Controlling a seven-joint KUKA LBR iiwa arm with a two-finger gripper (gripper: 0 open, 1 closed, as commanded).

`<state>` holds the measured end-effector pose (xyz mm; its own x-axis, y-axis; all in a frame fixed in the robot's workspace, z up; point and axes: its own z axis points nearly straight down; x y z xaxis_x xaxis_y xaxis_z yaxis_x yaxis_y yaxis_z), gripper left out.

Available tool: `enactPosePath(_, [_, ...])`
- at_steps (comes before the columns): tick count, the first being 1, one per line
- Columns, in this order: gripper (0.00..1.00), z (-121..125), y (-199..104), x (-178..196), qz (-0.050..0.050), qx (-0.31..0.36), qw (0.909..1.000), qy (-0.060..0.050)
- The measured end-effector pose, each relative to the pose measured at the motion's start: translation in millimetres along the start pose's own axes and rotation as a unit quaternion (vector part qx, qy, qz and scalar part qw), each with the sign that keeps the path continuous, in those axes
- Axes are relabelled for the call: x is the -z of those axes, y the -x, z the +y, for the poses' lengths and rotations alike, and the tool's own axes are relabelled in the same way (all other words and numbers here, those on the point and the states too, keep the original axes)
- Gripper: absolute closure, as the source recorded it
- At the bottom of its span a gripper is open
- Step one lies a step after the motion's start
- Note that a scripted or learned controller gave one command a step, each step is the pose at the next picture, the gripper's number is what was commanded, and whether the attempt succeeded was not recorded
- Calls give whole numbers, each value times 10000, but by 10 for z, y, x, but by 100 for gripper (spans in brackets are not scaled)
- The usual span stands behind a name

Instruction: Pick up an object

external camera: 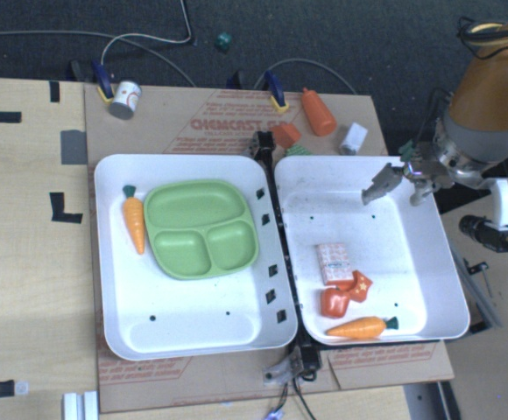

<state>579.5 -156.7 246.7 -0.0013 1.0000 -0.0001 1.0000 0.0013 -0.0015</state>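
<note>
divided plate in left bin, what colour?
Light green. The divided plate shows plainly in the camera view, lying in the left bin beside a toy carrot.

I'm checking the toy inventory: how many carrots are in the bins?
2. One carrot lies in the left bin beside the green plate; the other carrot lies near the right bin's front edge.

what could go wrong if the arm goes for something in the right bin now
1. The small patterned packet, red toy and carrot crowd together near the front, so the pincer may nudge neighbours or close on two at once.
2. The carrot lies close to the right bin's front wall, which could block a finger.
3. The pincer hangs near the back rim, so a low approach might clip it.
</note>
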Motion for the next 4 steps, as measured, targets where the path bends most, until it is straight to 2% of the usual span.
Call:
enactPosePath(1, [0,-676,-434,-754,6,-3,10000,-9])
enactPosePath(2, [0,-878,-474,-1478,-37,-14,9999,92])
enactPosePath(3, [100,-871,-491,-1370,-7,-9,10000,76])
enactPosePath(4, [0,-868,-492,-1368,-11,-6,10000,84])
